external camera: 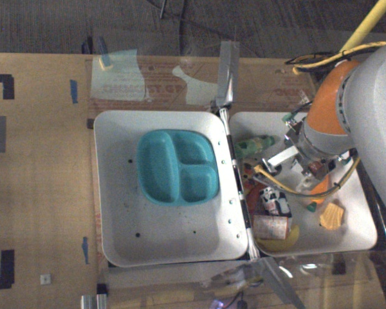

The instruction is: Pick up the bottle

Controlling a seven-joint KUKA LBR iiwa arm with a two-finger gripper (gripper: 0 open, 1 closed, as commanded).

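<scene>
Teal divided plate (177, 167) lies in the left bin (116, 237); we see the right bin (354, 234) cluttered, our gripper (294, 172) low among it, though which item is the bottle we cannot tell

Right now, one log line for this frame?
arm: over right bin | bottle: not identifiable in clutter | teal divided plate: left bin
</scene>
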